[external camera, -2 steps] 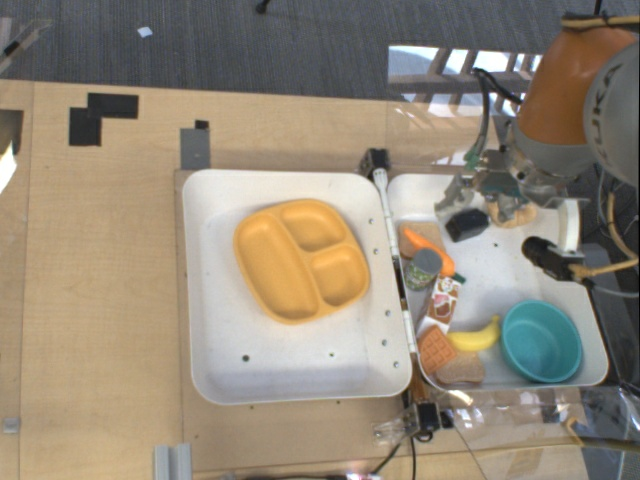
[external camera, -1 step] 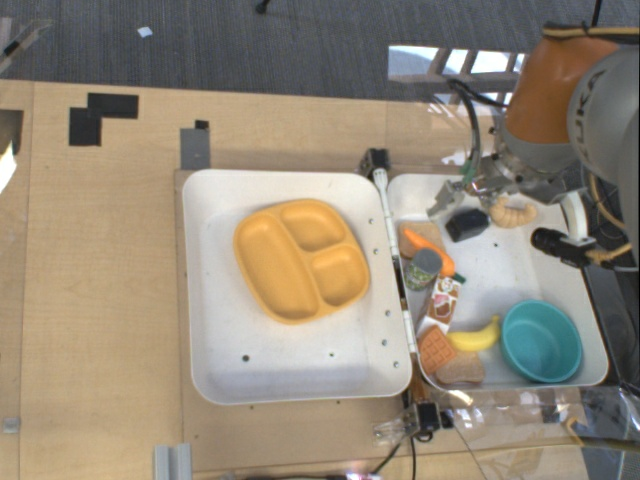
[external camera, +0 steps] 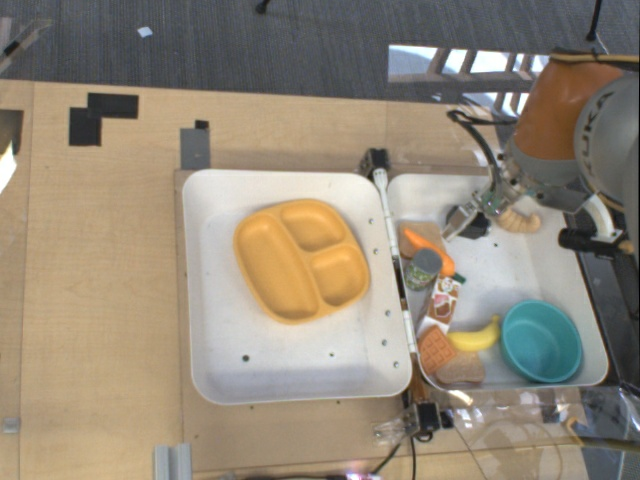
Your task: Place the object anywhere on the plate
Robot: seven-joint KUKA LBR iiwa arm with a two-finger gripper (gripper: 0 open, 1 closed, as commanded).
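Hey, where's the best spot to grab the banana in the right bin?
Probably the middle of the banana, coming straight down. It lies flat, its curved body is narrow there, and the teal bowl and waffle crowd its ends.

A pale wooden bench (external camera: 100, 298) carries two shallow white bins side by side (their inner rims nearly touching): the left bin (external camera: 215, 358) and the right bin (external camera: 540, 258). Black marks (external camera: 102, 116) sit on the bench's far left part.
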